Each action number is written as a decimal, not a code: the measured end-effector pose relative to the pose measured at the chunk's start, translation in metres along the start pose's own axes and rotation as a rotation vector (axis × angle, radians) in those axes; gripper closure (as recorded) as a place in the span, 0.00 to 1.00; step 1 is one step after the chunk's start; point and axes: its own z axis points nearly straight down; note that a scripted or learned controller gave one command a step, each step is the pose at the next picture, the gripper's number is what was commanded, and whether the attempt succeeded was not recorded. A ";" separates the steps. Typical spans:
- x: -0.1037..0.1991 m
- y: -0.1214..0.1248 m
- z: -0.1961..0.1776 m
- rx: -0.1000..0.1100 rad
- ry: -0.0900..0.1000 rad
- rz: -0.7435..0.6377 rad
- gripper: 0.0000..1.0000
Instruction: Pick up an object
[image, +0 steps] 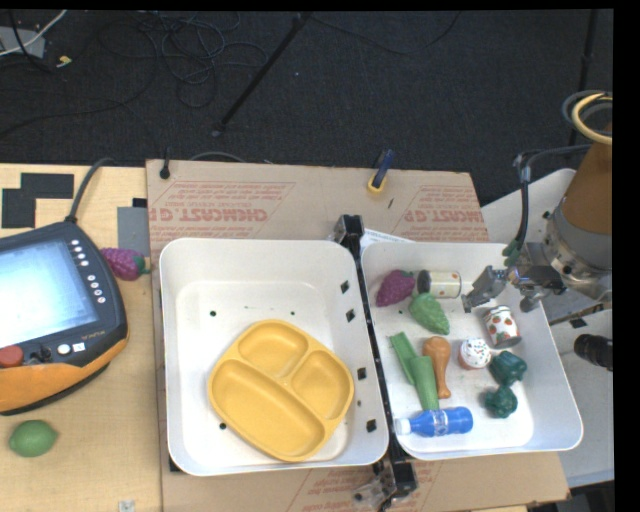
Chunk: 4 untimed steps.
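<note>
The right bin (560, 420) holds several small things: a purple grape bunch (395, 287), a white and black cylinder (441, 283), a green leaf (430, 313), a long green piece (413, 368), an orange drumstick (437, 358), a dotted white ball (474, 352), a red-spotted white cup (501, 325), two dark green pieces (507, 367) (500, 402) and a blue bottle (440, 422). My gripper (506, 289) hangs over the bin's back right part, just behind the cup. It is open, with nothing between its fingers.
The left bin (190, 290) carries a yellow divided plate (281, 389). A teach pendant (50, 300), a green lime (33, 438) and a purple toy (122, 262) lie on the bench at left. A blue and yellow clamp (380, 172) stands behind the bins.
</note>
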 end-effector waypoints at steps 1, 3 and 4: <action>-0.036 -0.022 0.149 -0.012 -0.005 0.001 0.00; 0.056 -0.048 0.156 -0.001 -0.001 0.010 1.00; 0.127 -0.054 0.061 -0.008 0.003 -0.007 1.00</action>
